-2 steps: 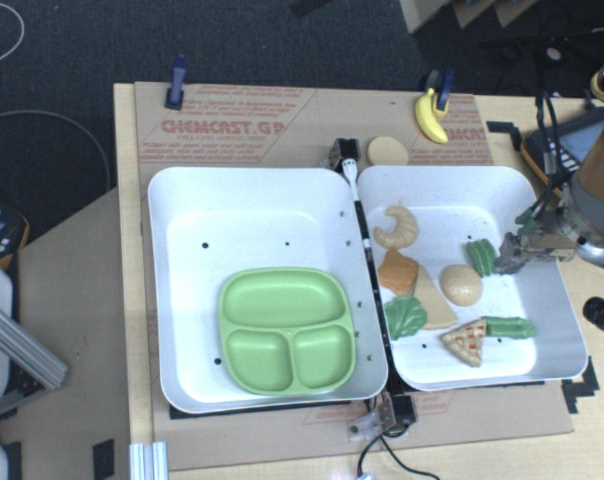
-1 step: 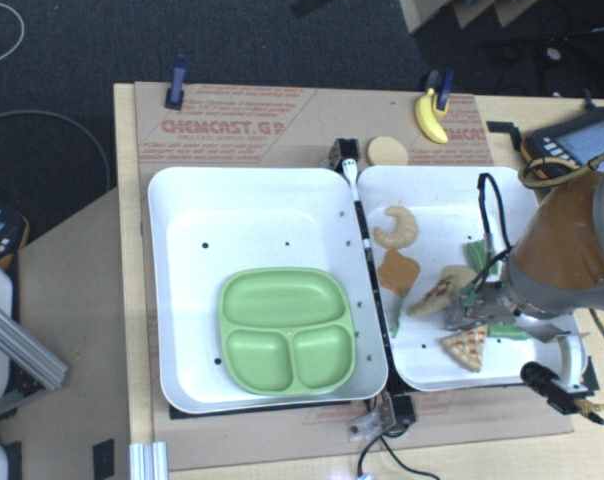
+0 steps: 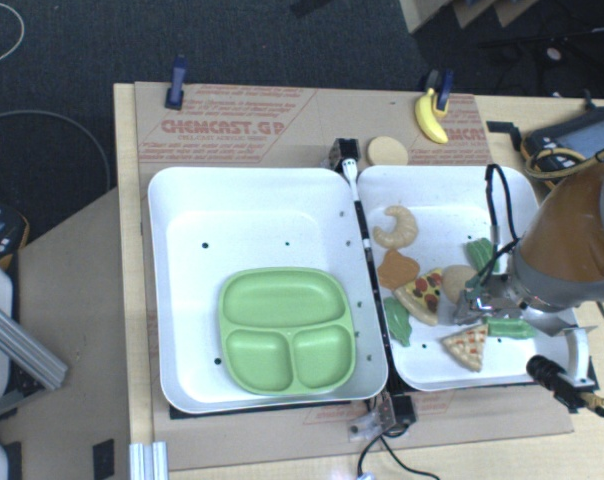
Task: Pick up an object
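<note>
The right bin (image 3: 437, 190) holds several toy foods: a tan croissant (image 3: 395, 226), an orange-brown piece (image 3: 398, 268), a pizza slice (image 3: 420, 294) with red dots, a second pizza slice (image 3: 467, 347), a dark green leaf (image 3: 396, 321), a green piece (image 3: 479, 251) and a green stick (image 3: 508, 329). My gripper (image 3: 470, 304) is low in the right bin, among the pizza slices and the green stick, at the end of the grey and orange arm (image 3: 572, 243). The gripper's tip is hidden among the items.
The left bin (image 3: 182, 228) bears a green divided plate (image 3: 287, 328). A yellow banana (image 3: 431, 118) and a round tan cookie (image 3: 387, 151) lie on the bench behind the bins. Blue clamps (image 3: 175, 83) sit on the back edge. A black cable (image 3: 495, 208) loops over the right bin.
</note>
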{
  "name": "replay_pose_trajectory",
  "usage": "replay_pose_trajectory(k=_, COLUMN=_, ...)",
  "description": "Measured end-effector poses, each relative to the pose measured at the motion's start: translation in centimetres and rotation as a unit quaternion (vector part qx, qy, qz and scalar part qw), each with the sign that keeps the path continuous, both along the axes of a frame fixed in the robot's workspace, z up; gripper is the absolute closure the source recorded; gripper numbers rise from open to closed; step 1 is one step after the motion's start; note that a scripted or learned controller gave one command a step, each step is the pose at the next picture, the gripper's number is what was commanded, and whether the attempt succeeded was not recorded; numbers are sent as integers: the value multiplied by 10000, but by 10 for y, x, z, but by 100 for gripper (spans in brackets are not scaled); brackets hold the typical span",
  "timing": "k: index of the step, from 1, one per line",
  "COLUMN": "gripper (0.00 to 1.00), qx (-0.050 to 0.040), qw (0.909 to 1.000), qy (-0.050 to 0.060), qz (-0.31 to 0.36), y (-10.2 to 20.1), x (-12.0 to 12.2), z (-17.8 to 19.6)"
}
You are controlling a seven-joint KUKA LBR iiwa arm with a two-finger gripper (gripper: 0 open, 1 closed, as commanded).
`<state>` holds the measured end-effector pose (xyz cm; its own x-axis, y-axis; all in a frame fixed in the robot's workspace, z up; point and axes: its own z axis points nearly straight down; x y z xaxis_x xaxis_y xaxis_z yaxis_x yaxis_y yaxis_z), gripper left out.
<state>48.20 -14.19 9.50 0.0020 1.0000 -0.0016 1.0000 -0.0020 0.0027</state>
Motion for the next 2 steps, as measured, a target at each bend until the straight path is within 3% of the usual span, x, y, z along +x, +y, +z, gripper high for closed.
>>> replay_pose_trajectory(k=1, gripper=100, qx=2, qw=10000, qy=-12, qz=20, y=52, x=-1, z=-9)
replay_pose_trajectory(k=2, gripper=100, qx=23, qw=10000, qy=-42, qz=58, y=123, x=0, z=95)
